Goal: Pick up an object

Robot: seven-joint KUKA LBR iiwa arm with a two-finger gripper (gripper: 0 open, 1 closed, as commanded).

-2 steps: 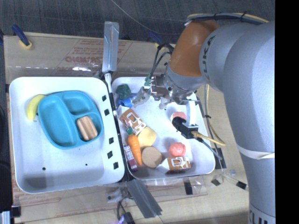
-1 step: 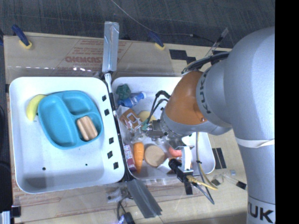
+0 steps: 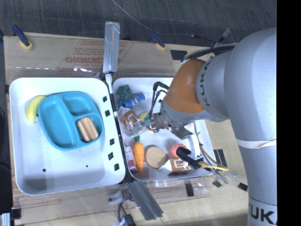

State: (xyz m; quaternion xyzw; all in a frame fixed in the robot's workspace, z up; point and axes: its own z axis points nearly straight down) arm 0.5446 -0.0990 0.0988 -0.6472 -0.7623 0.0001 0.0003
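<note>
- One gripper [image 3: 153, 125] hangs low over the middle of the right bin [image 3: 203, 140], under the arm's orange band. Whether it is clenched or released cannot be told, and nothing can be seen in its grasp.
- Just to its left lies a small packet [image 3: 130, 120], crinkled, pale with red-orange print too small to read. It is the object nearest the gripper.
- Toward the far wall of that bin sit a dark green lump [image 3: 124, 92] and, touching it, a small blue bottle-like thing [image 3: 138, 98].
- Toward the near wall, a smooth orange carrot [image 3: 138, 154] with a green top stands end-on beside a flat round tan disc [image 3: 155, 157]. A rounded salmon-red piece [image 3: 176, 149] lies right of the disc.
- A slim dark red bar [image 3: 129, 159] lies along the bin's left wall, its label unreadable.
- Grey letters "KUKA" run along the arm [image 3: 244, 88] by the orange band, and "KU" shows on its base.
- The left bin [image 3: 28, 173] holds a glossy blue divided plate [image 3: 61, 117] with a brown, rounded roll [image 3: 87, 129] in its lower right compartment. A yellow banana [image 3: 33, 108] curves against the plate's left edge.
- Cardboard [image 3: 70, 51] behind the bins bears blurred red print.
</note>
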